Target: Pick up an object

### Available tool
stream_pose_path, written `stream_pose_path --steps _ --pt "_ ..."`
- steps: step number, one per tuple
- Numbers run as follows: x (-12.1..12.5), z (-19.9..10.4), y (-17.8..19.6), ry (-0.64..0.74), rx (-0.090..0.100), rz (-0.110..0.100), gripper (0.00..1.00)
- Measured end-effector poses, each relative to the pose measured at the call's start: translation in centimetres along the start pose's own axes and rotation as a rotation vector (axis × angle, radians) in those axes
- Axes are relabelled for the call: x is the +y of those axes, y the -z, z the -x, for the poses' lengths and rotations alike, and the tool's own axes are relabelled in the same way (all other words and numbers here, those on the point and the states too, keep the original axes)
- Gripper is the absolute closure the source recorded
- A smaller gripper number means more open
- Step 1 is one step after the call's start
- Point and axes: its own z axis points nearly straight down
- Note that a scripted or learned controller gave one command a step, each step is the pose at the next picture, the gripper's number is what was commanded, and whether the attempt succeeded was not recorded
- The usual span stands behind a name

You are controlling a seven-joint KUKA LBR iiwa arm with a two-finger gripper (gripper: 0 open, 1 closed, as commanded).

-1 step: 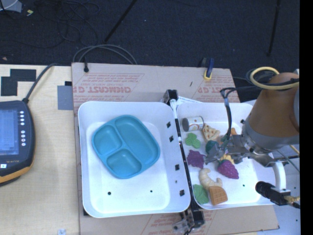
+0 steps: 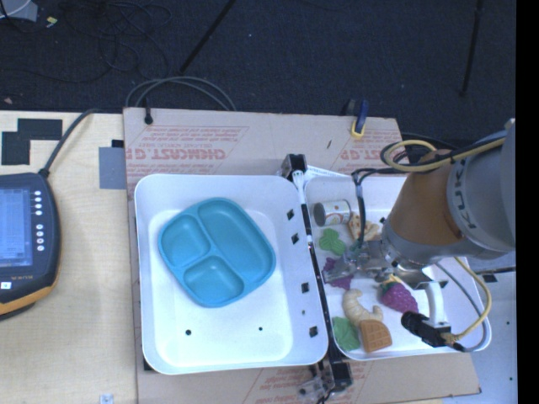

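Observation:
The right bin (image 2: 472, 343) holds several small toy foods. Among them are a grey can (image 2: 330, 213) on its side, a green piece (image 2: 333, 241), a dark purple piece (image 2: 337, 270), a magenta grape bunch (image 2: 397, 295), a cream curved piece (image 2: 357, 306), a brown wedge (image 2: 376, 337) and a green leaf shape (image 2: 344, 333). My gripper (image 2: 364, 257) is low in this bin, just right of the green and dark purple pieces and up-left of the grape bunch. The wrist hides its tip, and nothing shows as held.
The left bin (image 2: 168, 326) carries a blue divided plate (image 2: 217, 251). A black divider with clips (image 2: 305, 259) separates the bins. A beige piece (image 2: 360, 225) lies near the can. A teach pendant (image 2: 21, 234) rests on the bench at far left. Cables (image 2: 472, 310) trail beside the arm.

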Motion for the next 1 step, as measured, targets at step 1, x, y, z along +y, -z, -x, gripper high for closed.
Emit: stream_pose_path --steps 1 --pt "7.84 0.59 1.43 0.004 -0.001 0.003 0.0"
